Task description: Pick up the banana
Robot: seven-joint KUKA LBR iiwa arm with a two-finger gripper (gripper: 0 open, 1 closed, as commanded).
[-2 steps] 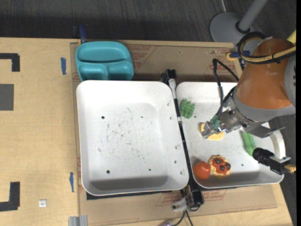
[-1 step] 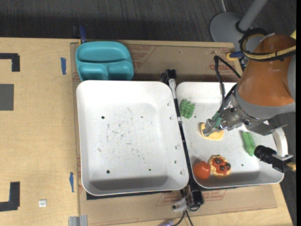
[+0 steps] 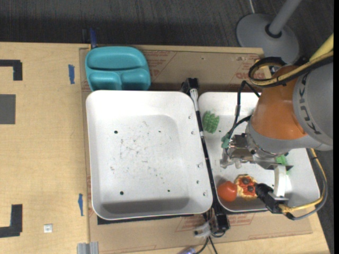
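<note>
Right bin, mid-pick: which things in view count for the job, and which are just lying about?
For the job:
- hand
- right bin, which the hand hangs over

Lying about:
- green ridged toy
- red round toy
- orange spotted toy, touching the red one
- left bin
- teal divided tray, behind the left bin

The grey arm reached in from the right, its orange band sitting just above the wrist. The wrist pointed steeply down, cables looping behind it. The gripper hung low beneath the wrist, its metal body facing left, with green-tipped fittings on either side.
</note>
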